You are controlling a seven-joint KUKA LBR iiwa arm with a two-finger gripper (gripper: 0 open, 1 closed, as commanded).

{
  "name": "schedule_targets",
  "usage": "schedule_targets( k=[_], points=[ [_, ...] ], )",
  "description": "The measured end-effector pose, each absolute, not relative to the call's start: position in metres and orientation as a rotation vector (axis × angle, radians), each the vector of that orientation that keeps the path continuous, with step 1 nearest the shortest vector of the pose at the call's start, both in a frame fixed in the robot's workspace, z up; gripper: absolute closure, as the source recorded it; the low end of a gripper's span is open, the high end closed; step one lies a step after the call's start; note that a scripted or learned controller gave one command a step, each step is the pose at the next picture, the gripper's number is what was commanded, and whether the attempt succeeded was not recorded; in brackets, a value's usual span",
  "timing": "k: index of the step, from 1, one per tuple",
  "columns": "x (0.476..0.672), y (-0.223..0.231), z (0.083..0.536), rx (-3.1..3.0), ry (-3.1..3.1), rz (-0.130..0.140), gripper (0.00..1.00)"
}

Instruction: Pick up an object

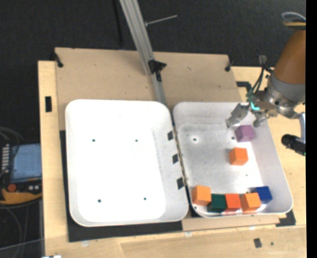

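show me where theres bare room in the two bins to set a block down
Left white bin: whole floor bare. Right white bin: bare on its left half, between the bins' shared wall and the orange cube. Crowded along the near wall's row of cubes, and around the purple cube under the gripper.

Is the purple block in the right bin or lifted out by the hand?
In the bin. The purple block rests on the right bin floor, just below the hand, not between its fingers.

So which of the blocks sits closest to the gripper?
The purple block, just below the gripper near the right bin's far side; the others lie further toward the near edge.
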State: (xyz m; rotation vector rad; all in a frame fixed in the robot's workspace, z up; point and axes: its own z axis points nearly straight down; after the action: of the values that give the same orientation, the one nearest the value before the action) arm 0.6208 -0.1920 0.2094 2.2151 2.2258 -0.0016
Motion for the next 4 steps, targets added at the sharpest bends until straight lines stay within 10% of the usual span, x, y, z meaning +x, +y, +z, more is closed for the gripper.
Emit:
schedule_targets(
  k=[3,4],
  points=[
    [0.623,-0.191,0.098,2.214,2.227,0.005,0.0],
    [0.624,-0.191,0.11,2.213,2.225,0.009,1.0]
  ],
)
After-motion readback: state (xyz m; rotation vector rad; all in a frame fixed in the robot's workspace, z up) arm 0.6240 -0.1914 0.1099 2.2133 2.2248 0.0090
